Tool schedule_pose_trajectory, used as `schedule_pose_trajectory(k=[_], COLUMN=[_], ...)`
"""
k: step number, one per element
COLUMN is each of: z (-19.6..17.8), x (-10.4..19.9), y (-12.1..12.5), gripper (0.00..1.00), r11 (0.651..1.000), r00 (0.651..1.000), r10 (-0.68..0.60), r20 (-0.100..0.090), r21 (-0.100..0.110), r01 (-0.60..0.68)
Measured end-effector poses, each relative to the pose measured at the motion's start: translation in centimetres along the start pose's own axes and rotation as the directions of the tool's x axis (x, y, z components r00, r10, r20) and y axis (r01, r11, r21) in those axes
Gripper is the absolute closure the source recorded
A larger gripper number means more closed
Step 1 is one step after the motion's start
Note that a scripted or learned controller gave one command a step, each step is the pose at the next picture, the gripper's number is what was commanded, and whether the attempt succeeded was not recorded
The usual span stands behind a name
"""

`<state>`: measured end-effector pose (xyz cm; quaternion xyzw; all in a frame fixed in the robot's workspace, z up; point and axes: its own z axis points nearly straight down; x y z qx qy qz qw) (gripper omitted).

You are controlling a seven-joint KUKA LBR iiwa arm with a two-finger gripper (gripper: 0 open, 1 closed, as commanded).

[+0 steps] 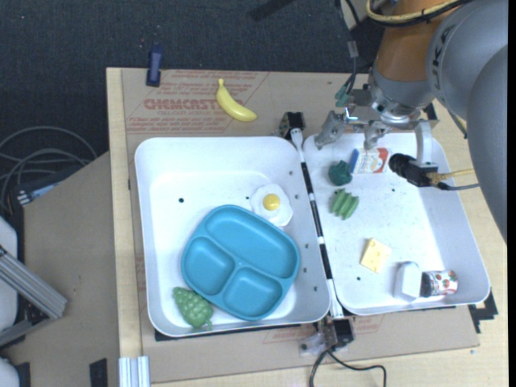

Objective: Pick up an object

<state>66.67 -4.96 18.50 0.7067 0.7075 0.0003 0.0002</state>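
My gripper hangs over the far left corner of the right bin, its two fingers spread open with nothing between them. Just below it lies a dark green object, and beside that a red-and-white packet, partly under one finger. A lighter green vegetable sits a little nearer. Further forward are a yellow cheese wedge and a white-and-red can on its side.
The left bin holds a blue divided plate, a fried egg and a green leafy piece. A banana and a blue item lie on the board behind the bins.
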Motion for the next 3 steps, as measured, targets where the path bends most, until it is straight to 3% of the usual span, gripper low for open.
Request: schedule_pose_trajectory(k=[1,2,3], z=[6.7,10.1,9.0], x=[-4.8,-4.3,-4.3], y=[-0.9,-0.4,-0.3], gripper=[0.0,0.0,1.0], r11=[1.0,1.0,1.0], r00=[1.0,1.0,1.0], r10=[0.002,0.002,0.001], r20=[0.0,0.0,0.001], r21=[0.004,0.005,0.003], r01=[-0.002,-0.002,-0.001])
